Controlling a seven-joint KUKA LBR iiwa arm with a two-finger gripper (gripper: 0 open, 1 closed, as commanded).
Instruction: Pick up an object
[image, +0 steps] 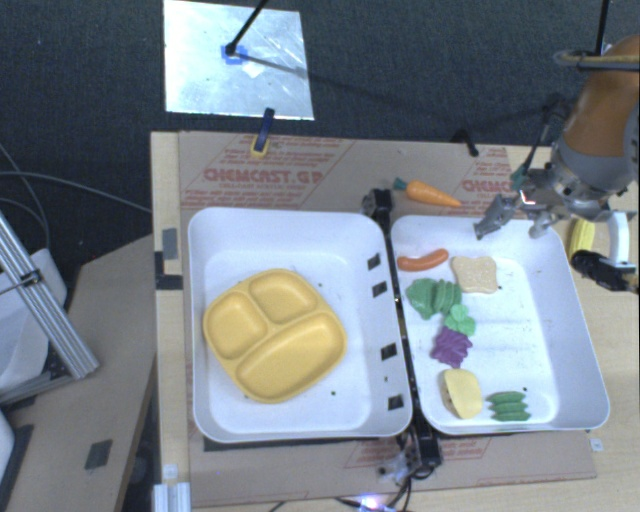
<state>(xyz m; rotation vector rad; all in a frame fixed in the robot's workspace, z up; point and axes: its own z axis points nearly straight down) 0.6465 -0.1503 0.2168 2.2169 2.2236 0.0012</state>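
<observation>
- A yellow tray (274, 334) is seen in the left bin (215, 240).
- In the right bin (560, 300) are laid a sausage (423, 260), bread (474, 273), lettuce (434, 297), grapes (451, 346), a yellow piece (462, 392) and peas (509, 404).
- A carrot (432, 193) is placed outside, behind the bins.
- The gripper (516, 219) is held open above the right bin's far edge, with nothing between the fingers.

Floor (80, 70): dark carpet, seen along the top and left
Metal sheet (238, 58): a shiny square laid on the carpet, marked with a blue spot
Bench (110, 330): pale wood, covered under the bins by a brown board printed in red
Aluminium frame (45, 305): slanted bars seen at the left edge
Cables (60, 190): thin grey lines run across the carpet at the left
</observation>
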